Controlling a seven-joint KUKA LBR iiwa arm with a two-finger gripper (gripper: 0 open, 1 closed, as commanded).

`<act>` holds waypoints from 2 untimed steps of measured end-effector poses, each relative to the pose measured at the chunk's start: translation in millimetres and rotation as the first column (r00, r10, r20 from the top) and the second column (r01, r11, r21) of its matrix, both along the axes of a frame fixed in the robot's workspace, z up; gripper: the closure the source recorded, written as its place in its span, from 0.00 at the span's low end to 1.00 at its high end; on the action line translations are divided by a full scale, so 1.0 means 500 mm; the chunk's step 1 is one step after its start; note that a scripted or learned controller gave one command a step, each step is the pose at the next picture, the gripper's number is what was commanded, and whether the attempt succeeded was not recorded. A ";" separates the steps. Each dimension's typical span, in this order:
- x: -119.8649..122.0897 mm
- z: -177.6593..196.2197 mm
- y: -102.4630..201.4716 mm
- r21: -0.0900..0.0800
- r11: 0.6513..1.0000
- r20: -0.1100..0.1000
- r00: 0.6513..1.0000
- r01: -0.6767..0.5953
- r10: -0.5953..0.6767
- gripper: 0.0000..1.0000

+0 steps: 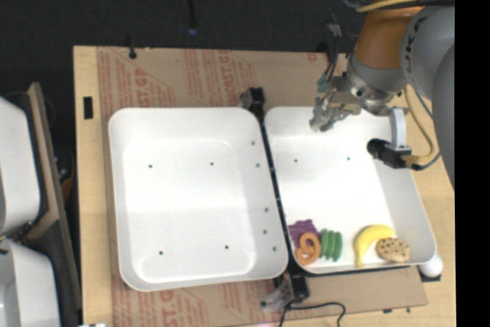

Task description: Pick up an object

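Bench: two bins [191,122], five toys [348,245], one tool [328,119].

Bins: left bin [122,165] and right bin [413,199], smooth white plastic with a faint sheen.
Bench top [191,76]: matt brown cardboard, red print.
Arm [429,34]: smooth grey casing, glossy orange band.
Banana [369,240]: smooth yellow plastic.
Cookie [393,248]: matt, speckled tan.
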State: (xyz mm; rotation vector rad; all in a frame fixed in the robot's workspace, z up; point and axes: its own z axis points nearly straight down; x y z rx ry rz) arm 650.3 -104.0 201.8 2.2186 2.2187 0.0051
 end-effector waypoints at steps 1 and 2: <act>0.001 0.084 -0.002 0.000 1.000 -0.001 1.000 0.000 0.000 1.00; -0.028 0.068 0.088 0.001 1.000 -0.005 1.000 -0.003 0.003 1.00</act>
